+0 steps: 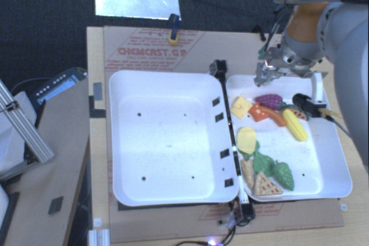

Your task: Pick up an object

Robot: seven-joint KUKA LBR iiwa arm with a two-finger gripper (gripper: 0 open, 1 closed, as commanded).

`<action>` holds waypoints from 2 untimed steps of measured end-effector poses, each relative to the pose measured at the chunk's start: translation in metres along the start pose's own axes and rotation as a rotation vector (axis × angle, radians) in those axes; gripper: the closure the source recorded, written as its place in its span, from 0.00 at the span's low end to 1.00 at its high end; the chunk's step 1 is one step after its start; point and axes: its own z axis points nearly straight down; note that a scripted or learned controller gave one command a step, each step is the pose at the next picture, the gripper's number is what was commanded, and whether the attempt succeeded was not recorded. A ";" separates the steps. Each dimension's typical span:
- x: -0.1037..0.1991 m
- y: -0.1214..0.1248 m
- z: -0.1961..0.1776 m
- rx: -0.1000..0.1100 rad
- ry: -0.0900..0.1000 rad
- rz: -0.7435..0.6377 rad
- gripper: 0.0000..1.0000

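Grapes (pixel 268 101): purple, right bin (pixel 331 173), far end, long axis approx. crosswise. Just below/nearside of pincer (pixel 265 79), which hovers w/ nothing between fingers; gap state can't tell. Cheese (pixel 241 106) left of grapes, corn (pixel 294 124) right-nearside. Short descent prob. needed.

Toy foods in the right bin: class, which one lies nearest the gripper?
The purple grape bunch, at the bin's far end just below the gripper. The yellow cheese wedge and corn cob lie further off.
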 end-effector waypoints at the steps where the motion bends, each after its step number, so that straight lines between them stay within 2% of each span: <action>1: 0.056 0.013 -0.261 -0.003 0.003 0.000 1.00; 2: 0.104 -0.019 -0.266 0.016 0.004 0.003 1.00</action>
